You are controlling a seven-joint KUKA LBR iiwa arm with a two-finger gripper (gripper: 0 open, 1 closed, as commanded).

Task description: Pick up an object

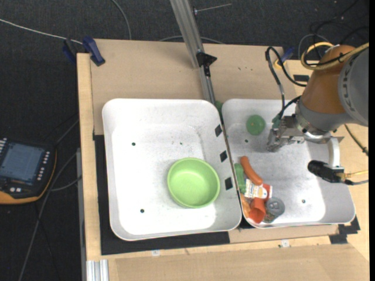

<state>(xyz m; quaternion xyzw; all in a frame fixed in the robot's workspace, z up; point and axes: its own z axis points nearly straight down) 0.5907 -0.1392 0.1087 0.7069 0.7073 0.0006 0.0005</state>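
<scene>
Starting at the left bin (117, 157), a green bowl (193, 182) is seen; in the right bin (328, 206) an orange carrot-like piece (250, 170) and a green ball (255, 124) lie. Nothing is held by the tool (280, 138), poised beside the ball; its spread cannot be told. Descent and closing are judged next.

Two white bins (117, 122), one green bowl (193, 182), one green ball (255, 124)
</scene>
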